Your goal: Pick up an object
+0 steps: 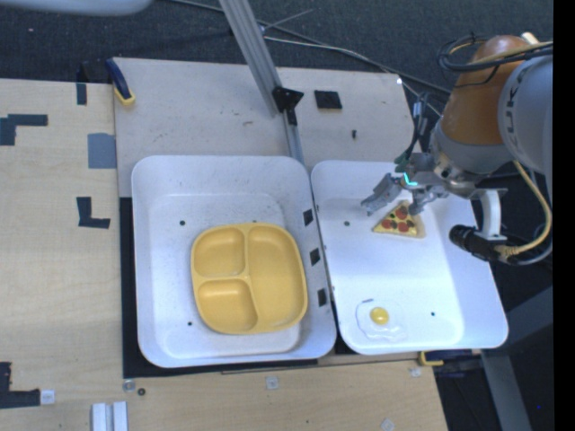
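A toy pizza slice [402, 224] lies in the upper part of the right bin [449, 277]. A toy fried egg [377, 319] sits near that bin's front edge. My gripper [400, 196] hangs over the right bin, just above and behind the pizza slice, with its fingers [377, 197] spread apart and nothing between them. The grey arm with its orange band [481, 79] comes in from the upper right.
A yellow three-compartment plate [249, 277] lies in the left bin [162, 241]. A metal pole [260, 52] slants across the bench behind the bins. Cables [530, 241] hang off the arm by the right bin's right edge.
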Controlling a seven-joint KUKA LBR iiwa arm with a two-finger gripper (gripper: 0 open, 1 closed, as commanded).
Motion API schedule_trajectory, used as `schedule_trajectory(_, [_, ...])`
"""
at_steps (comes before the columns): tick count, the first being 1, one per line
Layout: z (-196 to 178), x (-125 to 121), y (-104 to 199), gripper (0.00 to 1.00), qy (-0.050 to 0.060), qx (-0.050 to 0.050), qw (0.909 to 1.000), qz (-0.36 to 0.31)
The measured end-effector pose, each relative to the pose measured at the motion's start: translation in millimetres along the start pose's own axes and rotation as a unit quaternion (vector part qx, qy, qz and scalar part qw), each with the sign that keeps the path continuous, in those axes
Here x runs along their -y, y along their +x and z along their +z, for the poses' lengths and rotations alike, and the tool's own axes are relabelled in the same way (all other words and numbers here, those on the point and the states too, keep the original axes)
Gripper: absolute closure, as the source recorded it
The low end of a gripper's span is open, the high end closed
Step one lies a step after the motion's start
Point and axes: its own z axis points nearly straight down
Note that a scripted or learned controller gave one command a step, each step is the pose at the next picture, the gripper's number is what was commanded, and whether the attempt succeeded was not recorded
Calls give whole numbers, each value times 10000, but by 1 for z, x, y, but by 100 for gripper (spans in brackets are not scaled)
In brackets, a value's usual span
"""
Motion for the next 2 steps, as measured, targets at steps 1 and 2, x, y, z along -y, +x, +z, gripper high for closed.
schedule_trajectory(1, [-1, -1, 0, 0, -12, 2, 10000, -1])
schedule_trajectory(2, [63, -3, 4, 0, 15, 6, 10000, 0])
